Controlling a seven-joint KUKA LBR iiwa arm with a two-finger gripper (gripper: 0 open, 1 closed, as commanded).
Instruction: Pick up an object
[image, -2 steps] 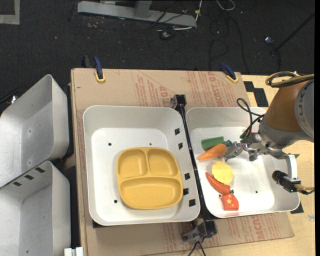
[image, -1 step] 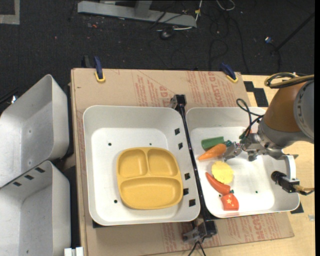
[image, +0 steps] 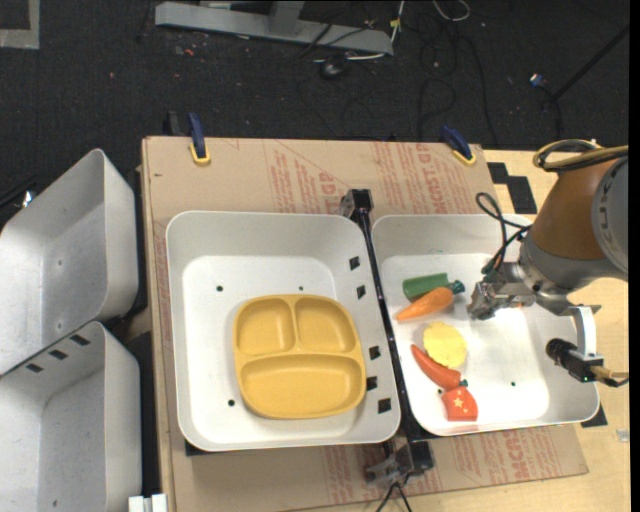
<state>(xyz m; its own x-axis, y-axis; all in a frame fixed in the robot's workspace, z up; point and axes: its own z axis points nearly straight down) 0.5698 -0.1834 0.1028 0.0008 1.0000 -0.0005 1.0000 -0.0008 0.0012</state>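
The right bin (image: 520, 400) holds several toy foods: a green piece (image: 426, 285), an orange carrot (image: 426, 302), a yellow piece (image: 446, 345), a red chili pepper (image: 434, 366) and a red strawberry-like piece (image: 460, 403). My gripper (image: 484, 301) hangs low over the right bin, just right of the carrot and the green piece. Nothing shows between its fingers. The arm with its orange band (image: 570, 215) reaches in from the right.
The left bin (image: 200, 250) carries a yellow divided plate (image: 298, 356). A black divider (image: 375, 300) runs between the two bins. Two grey trays (image: 60, 300) stand off the bench at the left. Cables trail near the arm's wrist.
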